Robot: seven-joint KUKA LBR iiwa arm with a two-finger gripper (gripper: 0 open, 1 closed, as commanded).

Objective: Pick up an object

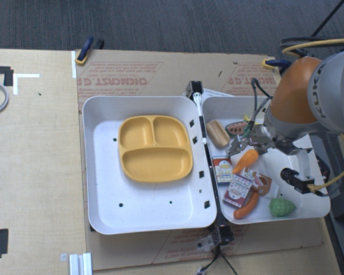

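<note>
Lying aslant, orange toy carrot (246, 160)

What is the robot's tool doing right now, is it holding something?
Tool: low in the right white bin, right by the orange toy carrot; whether it grips anything cannot be told.

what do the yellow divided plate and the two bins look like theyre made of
Yellow divided plate: probably moulded plastic, matte, judging by its even colour, soft rounded ridges and lack of sharp glare.
Left bin and right bin: likely thin white plastic with a smooth, slightly glossy finish and rounded corners; painted metal cannot be ruled out.
</note>
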